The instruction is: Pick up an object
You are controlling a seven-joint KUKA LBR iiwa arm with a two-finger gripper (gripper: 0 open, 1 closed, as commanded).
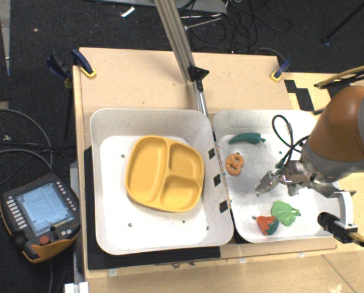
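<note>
Arm: grey with an orange band [345, 124], reaching in from the right over the right bin.
Claw: the claw [266, 185] hangs low over the middle of the right bin [255, 118], fingers pointing toward the left; they appear slightly spread with nothing between them.
Pretzel: a small orange pretzel [234, 163] lies near the left wall of the right bin, left of the claw and apart from it.
Pepper: a green pepper [247, 138] lies toward the far side of the right bin, just beyond the pretzel.
Green toy: a light green lumpy toy [285, 212] lies near the front edge of the right bin, just below the claw.
Red toy: a red-orange toy [267, 224] rests beside the green toy on its left, touching it or very nearly so.
Plate: a yellow divided plate [165, 174] sits in the middle of the left bin [109, 133].
Counter: a tan counter [139, 78] carries both bins side by side, with clamps at its far corners.
Off the counter: a handheld control pad [40, 215] lies on the dark floor to the left.
</note>
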